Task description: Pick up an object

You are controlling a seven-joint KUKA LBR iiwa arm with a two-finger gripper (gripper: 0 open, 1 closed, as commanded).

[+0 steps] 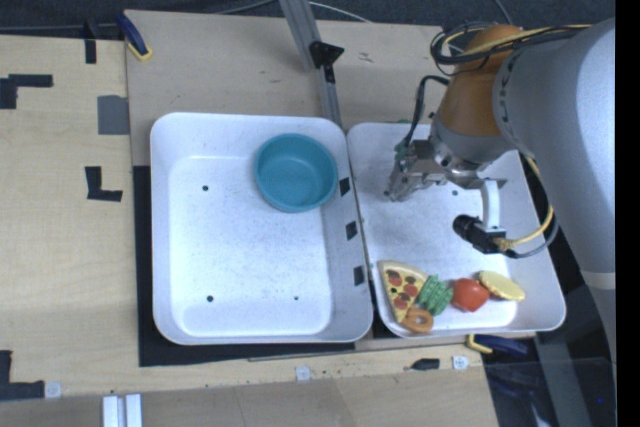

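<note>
My gripper [400, 189] hangs over the upper left part of the right bin [385, 233], fingers pointing down, with nothing visible between them. Along that bin's front edge lie a pizza slice toy [399, 287], a green toy [434, 293], a red tomato-like toy [468, 294] and a yellow toy [500, 286]. They lie well in front of the gripper. A blue bowl [295, 172] sits at the back of the left bin [200, 245].
A grey slanted pole [300, 10] reaches down to the gap between the bins. The arm's grey body and orange band [480, 85] cover the right bin's back right. A black cable connector [475, 233] hangs over the right bin.
</note>
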